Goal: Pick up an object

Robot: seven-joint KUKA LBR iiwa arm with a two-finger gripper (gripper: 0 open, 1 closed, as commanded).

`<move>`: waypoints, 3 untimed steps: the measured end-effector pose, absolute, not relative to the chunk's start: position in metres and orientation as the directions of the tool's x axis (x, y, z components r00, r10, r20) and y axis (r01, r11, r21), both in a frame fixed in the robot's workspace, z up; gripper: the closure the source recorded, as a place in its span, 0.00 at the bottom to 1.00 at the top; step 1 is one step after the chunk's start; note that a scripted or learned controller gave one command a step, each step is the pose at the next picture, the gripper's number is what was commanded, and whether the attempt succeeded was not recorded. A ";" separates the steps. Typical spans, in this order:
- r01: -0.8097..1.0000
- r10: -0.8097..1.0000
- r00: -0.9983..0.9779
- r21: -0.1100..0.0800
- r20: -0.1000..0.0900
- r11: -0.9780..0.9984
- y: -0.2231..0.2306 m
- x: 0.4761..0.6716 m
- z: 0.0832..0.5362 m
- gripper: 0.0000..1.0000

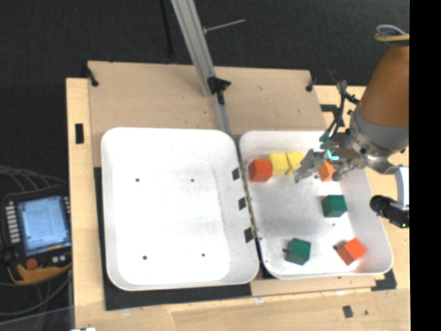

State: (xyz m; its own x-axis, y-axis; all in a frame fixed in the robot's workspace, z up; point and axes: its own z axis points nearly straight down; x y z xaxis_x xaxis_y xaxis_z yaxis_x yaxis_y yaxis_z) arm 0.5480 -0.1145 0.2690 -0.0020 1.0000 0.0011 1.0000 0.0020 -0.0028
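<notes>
Arm's in from the right, orange band up high, and the gripper [318,165] is down in the right bin [275,264], near its back wall. There's a small orange block [325,172] right at the fingertips, partly hidden by the metalwork. Whether the claw is open, closed or actually pinching that block, I cannot tell from here; the fingers blur into the wrist.

Just left of the gripper, two yellow blocks [287,162] sit side by side, touching, and an orange cube [260,169] sits hard against the left one. Further forward, a dark green cube [334,205] lies below the gripper, another green cube [298,251] near the front edge, and an orange block [351,251] in the front right corner.

Left bin [172,205] alongside, and a handheld screen [38,225] glowing at far left
</notes>
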 end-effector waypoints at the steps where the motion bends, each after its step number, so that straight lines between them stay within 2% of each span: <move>1: 1.000 1.000 0.000 0.002 0.000 0.000 -0.115 0.549 0.271 0.00; 2: 1.000 1.000 0.005 -0.003 -0.001 -0.005 -0.109 0.556 0.220 0.00; 3: 1.000 1.000 0.002 -0.004 -0.001 -0.002 -0.110 0.553 0.177 0.00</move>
State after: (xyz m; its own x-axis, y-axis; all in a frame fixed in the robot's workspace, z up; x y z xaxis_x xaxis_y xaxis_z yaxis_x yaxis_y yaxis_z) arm 0.5535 -0.1098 0.1773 0.0017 1.0000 -0.0011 1.0000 -0.0017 -0.0042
